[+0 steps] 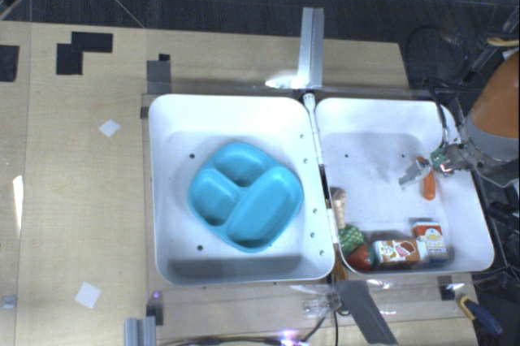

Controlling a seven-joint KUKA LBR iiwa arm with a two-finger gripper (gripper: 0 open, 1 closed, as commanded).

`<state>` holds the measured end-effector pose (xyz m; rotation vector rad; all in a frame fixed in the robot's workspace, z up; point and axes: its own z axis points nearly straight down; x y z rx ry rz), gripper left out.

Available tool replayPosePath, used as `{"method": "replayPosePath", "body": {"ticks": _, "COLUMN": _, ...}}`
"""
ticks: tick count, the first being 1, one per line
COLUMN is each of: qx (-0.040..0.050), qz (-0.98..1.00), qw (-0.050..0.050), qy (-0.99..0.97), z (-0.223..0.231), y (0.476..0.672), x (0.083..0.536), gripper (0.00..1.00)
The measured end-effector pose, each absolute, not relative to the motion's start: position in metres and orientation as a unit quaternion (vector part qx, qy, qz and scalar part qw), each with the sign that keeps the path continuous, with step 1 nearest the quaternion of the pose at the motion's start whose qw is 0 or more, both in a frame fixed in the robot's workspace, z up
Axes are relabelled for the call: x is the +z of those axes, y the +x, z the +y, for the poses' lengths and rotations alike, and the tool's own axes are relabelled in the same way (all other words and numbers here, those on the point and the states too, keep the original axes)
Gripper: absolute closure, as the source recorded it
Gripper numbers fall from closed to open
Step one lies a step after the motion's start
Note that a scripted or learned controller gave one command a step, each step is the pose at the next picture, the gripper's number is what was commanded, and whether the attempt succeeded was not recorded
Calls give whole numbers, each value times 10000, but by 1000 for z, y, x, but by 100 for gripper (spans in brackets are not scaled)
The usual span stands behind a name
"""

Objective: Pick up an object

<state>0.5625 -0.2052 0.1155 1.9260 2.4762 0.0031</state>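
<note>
Look to the right-hand shallow white bin [382, 133] and you'll see the grey two-finger gripper [416, 171] reaching in from the right, low over the bin's floor near its right wall. You cannot tell from this angle whether its fingers are open or closed; the metal tips are small and partly blurred. Just beside the tips, on their right, lies a small orange carrot-shaped piece [429, 187], but whether it touches them is unclear. Along that bin's near edge you'll find a row of toy food: a green and red vegetable piece [353, 244], a brown packet with a red label [396, 251], and a small orange-and-white carton [431, 237]. In the left white bin [171, 141] sits a blue plastic divided plate [245, 196] with three compartments.
</note>
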Motion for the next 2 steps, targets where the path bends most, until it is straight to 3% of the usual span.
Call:
{"method": "replayPosePath", "body": {"ticks": 1, "qx": 18, "qz": 7914, "qw": 48, "qy": 6113, "z": -205, "y": 568, "x": 88, "gripper": 0}}
{"method": "replayPosePath", "body": {"ticks": 2, "qx": 34, "qz": 7928, "qw": 87, "qy": 6094, "z": -205, "y": 571, "x": 101, "gripper": 100}}
